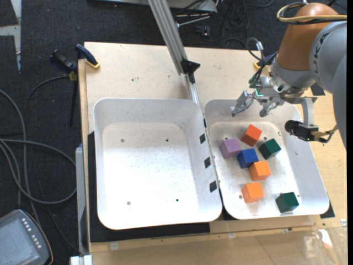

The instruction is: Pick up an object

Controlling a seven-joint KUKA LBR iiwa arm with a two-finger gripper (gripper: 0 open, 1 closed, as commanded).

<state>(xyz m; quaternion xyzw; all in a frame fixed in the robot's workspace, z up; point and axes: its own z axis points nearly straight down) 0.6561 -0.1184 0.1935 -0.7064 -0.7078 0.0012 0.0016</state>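
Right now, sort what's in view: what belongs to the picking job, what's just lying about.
Job: gripper, open above the right bin; purple cube, blue cube, three orange cubes, two green cubes.
Lying about: left bin, clamp, cables.

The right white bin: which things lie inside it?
Inside the right white bin lie seven small cubes: three orange, two dark green, one blue, one purple. The open gripper hangs over its far end, covering part of the rim.
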